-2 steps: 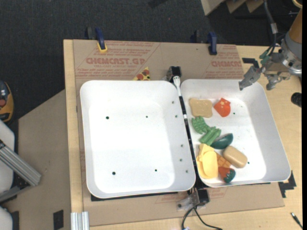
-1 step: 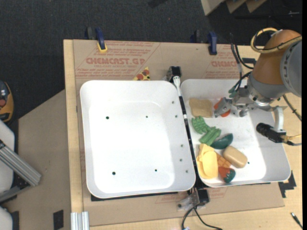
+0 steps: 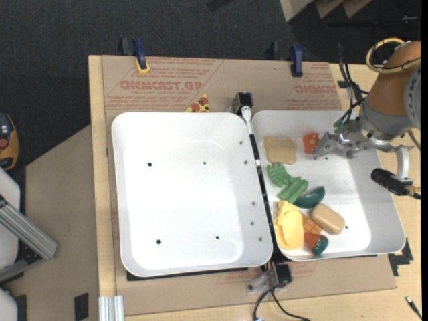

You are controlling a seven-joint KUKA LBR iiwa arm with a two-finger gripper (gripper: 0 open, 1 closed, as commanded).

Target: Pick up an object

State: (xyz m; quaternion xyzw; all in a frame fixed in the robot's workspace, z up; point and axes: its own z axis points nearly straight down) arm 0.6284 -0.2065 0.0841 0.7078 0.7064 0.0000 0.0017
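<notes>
A cardboard-covered bench point(image 3: 200, 79) on dark carpet carries two shallow white bins: the left bin point(image 3: 184, 192) at frame centre and the right bin point(image 3: 374, 226) beside it. In the right bin lie a tan bread slice point(image 3: 280, 150), a small red piece point(image 3: 311, 142), green toy vegetables point(image 3: 287, 182), a yellow piece point(image 3: 289, 226) and a tan bread roll point(image 3: 328, 218). The gripper point(image 3: 334, 144) hangs at right of frame, over the right bin's upper part, just beside the red piece; whether its fingers are spread or pressed together I cannot tell.

- My bins point(image 3: 180, 259) look like smooth, glossy white plastic.
- The bench board point(image 3: 167, 79) under them is matt brown cardboard with red print.
- My wrist band point(image 3: 391, 79) is glossy orange.
</notes>
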